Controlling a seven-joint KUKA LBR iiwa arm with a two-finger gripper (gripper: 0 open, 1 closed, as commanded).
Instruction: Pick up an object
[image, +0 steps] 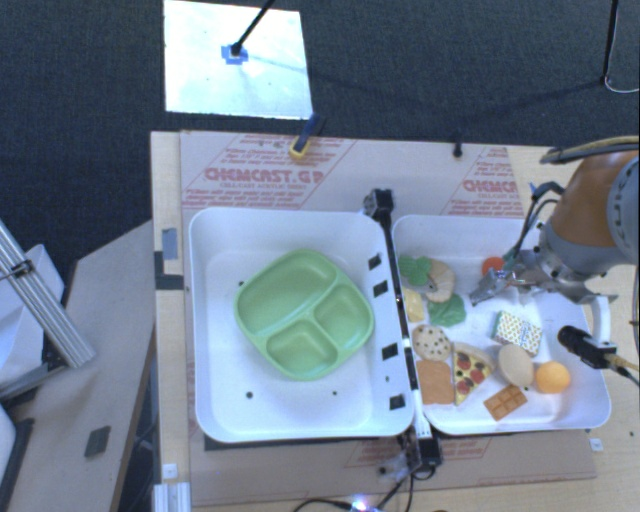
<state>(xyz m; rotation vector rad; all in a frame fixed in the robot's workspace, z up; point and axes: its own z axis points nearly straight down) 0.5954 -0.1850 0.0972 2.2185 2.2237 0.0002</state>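
The right bin (590, 410) holds several toy foods: a chocolate-chip cookie (433, 342), a pizza slice (470, 368), a brown toast square (435, 382), a small waffle (505, 402), an orange (552, 377), a beige egg-like piece (516, 365), a checkered packet (518, 332), green leafy pieces (447, 310) and a red piece (492, 266). My gripper (487, 289) hangs low over the bin's upper middle, just below the red piece and above-left of the checkered packet. Nothing shows in its grasp.
The left bin (220, 400) holds a green three-compartment plate (303, 314). A black clipped divider (390, 300) runs between the bins. The arm's orange band (600, 205) rises at the right edge. A black fitting (585, 347) juts over the right bin's right side.
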